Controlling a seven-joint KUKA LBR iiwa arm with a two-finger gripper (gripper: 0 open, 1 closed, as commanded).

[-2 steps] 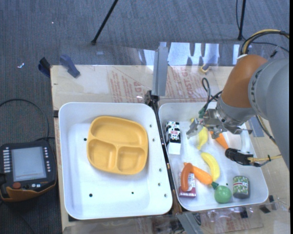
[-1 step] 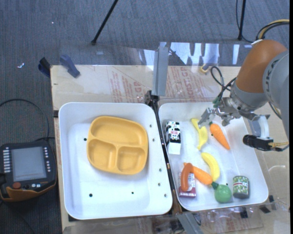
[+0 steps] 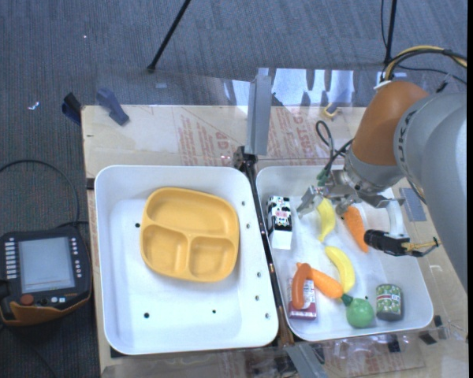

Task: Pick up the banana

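Note:
Two yellow bananas lie in the right bin (image 3: 422, 290). The upper banana (image 3: 325, 222) lies near the bin's middle back, and the lower banana (image 3: 340, 268) sits a little in front of it. My gripper (image 3: 328, 204) hangs over the upper banana's top end. It is open, with one finger on each side of that end. The banana's lower half shows below the fingers (image 3: 309, 203) and rests on the bin floor.
An orange carrot (image 3: 355, 227) lies just right of the upper banana. A cow-print milk carton (image 3: 280, 220), a second carrot (image 3: 325, 283), a red ketchup bottle (image 3: 302, 296), a green lime (image 3: 360, 313) and a small can (image 3: 389, 302) share the bin. The left bin (image 3: 122, 305) holds a yellow divided plate (image 3: 191, 235).

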